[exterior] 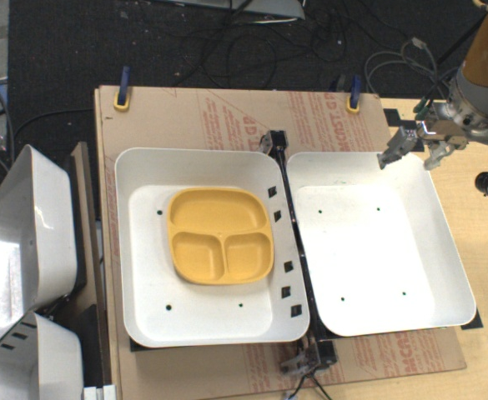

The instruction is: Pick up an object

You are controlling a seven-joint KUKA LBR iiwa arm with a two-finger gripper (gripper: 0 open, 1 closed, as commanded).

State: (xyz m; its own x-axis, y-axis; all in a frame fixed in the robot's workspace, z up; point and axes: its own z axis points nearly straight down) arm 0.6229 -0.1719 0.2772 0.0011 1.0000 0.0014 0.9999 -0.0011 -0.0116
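Note:
A yellow divided plate [222, 235] with three compartments lies flat in the left white bin [143, 307]. My gripper [412, 155] hangs over the far right corner of the right white bin [444, 307], well away from the plate. Its two fingers [391, 154] are spread apart with nothing between them. The arm comes in from the upper right, its orange band at the frame's top corner.
The two bins sit side by side on a cardboard sheet [227, 115] held by blue clamps [123, 86] at the back. White containers [22, 232] stand off the bench on the left. Cables [310, 32] run across the dark floor behind.

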